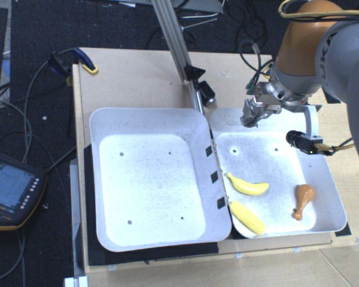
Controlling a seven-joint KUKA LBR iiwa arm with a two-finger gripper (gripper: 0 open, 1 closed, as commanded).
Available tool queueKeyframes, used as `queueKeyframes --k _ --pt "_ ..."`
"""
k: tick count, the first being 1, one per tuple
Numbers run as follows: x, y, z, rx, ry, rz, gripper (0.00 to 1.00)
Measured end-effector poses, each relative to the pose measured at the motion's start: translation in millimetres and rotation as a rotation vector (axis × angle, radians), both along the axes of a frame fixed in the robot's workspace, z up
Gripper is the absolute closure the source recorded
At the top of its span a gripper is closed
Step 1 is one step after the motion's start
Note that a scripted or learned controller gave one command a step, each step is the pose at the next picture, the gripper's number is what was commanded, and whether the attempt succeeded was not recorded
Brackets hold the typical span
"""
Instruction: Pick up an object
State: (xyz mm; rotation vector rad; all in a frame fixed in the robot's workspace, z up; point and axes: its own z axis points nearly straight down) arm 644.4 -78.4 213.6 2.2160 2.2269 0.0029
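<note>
Banana (pixel 249 186) lies well apart from gripper (pixel 250 119).

Three things lie in the right bin (pixel 323 160), all toward its near half. A yellow banana (pixel 249 186) rests on its side near the bin's left wall, its curve sagging toward the near edge, its tips pointing left and right. Just nearer, and close beside it, lies a yellow ear of corn (pixel 247 217), slanting from far-left to near-right against the bin's near-left corner. Well to the right lies a brown chicken drumstick (pixel 302 200), thick end far, thin bone end pointing near and slightly left.
</note>
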Motion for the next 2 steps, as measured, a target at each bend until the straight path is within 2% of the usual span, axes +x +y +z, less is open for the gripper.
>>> queueKeyframes --k 1,2 --pt "-2.7 48.3 8.3 0.000 0.001 0.000 1.00" --pt "7.7 105.6 2.4 0.000 0.002 0.000 1.00"
